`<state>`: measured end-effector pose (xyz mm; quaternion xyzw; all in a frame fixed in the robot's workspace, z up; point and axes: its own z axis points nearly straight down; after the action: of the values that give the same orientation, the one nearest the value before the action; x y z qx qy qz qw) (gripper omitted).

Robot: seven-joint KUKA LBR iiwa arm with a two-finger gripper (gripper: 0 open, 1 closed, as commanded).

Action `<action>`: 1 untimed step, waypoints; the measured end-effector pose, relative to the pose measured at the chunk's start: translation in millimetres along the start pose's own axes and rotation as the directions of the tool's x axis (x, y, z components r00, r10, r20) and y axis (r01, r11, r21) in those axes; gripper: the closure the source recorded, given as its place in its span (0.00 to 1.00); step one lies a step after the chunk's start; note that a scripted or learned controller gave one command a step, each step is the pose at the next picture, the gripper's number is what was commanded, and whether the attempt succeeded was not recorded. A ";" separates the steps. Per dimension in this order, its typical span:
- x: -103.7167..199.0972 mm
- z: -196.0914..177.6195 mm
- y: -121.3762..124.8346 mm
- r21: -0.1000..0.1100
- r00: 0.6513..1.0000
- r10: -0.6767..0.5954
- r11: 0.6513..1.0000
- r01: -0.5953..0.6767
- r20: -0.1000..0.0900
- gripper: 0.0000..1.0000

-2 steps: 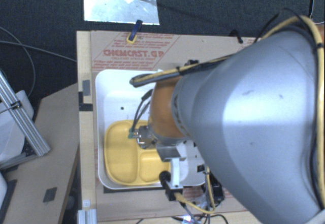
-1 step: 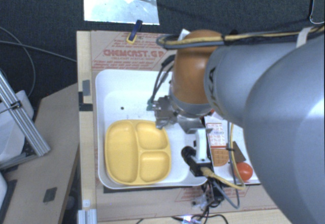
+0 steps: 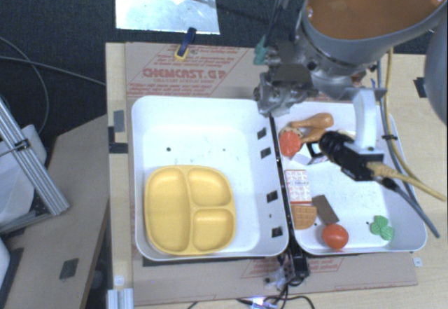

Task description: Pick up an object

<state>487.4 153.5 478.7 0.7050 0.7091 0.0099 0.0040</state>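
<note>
Above the far edge of the right-hand shallow white bin [image 3: 406, 234], the grey arm's gripper [image 3: 280, 94] hung with nothing visibly held, its opening unclear, seemingly approaching, and next had to descend onto something like the orange-red round toy [image 3: 290, 142] just below.

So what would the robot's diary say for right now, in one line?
arm: over right bin | left bin: yellow plate | right bin: tomato, toys | picked up: nothing seen

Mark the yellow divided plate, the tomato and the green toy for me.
yellow divided plate [image 3: 187, 218]: camera view, middle ridge between its compartments.
tomato [image 3: 335, 236]: camera view, centre of its red skin.
green toy [image 3: 381, 228]: camera view, middle of its body.
</note>
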 end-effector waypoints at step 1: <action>80.2 -58.8 40.9 0.009 1.000 -0.004 1.000 0.004 0.003 1.00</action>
<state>526.6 233.4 538.9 0.7037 0.7105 0.0057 0.0021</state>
